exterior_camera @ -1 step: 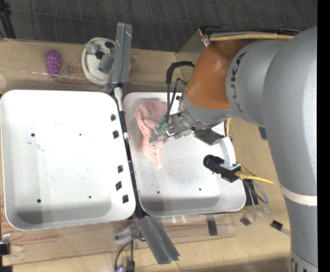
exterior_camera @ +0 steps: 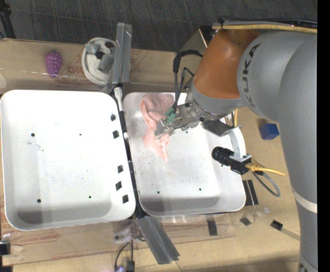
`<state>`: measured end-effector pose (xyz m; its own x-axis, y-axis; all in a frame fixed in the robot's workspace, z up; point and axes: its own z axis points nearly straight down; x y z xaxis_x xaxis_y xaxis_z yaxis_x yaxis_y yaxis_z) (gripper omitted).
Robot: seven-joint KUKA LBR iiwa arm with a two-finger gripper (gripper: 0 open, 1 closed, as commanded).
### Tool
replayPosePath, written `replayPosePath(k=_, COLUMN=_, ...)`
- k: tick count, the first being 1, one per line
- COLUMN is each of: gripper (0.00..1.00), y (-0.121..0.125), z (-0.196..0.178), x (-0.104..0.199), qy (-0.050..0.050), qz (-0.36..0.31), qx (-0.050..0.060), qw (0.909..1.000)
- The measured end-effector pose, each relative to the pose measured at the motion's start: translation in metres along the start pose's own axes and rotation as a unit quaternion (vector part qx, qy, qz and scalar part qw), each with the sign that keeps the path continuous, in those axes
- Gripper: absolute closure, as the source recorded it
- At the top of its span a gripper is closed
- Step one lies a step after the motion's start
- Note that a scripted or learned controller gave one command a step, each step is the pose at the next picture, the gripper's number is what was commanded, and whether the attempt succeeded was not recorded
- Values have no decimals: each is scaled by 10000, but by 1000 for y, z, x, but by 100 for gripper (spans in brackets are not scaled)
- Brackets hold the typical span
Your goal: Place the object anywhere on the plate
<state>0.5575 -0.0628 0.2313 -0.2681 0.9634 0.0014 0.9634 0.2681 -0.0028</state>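
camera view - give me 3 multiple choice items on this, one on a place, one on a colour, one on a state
1. Where does the pink cloth lie?
A. left bin
B. right bin
C. on the bench

2. What colour is the small fruit-like object on the bench behind the left bin?
A. purple
B. yellow
C. green

3. Where is the gripper?
A. at the cloth
B. over the left bin
C. off the bench

Answers: 1 B, the cloth lies in the right bin; 2 A, it is purple; 3 A, it is right at the cloth's edge.

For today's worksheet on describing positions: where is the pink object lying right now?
In the camera view the pink object lies in the right bin, at its upper left, close to the divider between the bins, with the gripper right over it.
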Motion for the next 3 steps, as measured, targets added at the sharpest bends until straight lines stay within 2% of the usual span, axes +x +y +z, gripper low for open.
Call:
replayPosePath(k=1, gripper=100, y=5, z=-8, x=56, qy=0, qz=-2023, qx=10, qw=9793)
replayPosePath(k=2, gripper=100, y=5, z=3, x=104, qy=-3, qz=-3956, qx=7, qw=9184)
replayPosePath(k=3, gripper=100, y=8, z=4, x=154, qy=0, qz=-5720, qx=12, qw=8203)
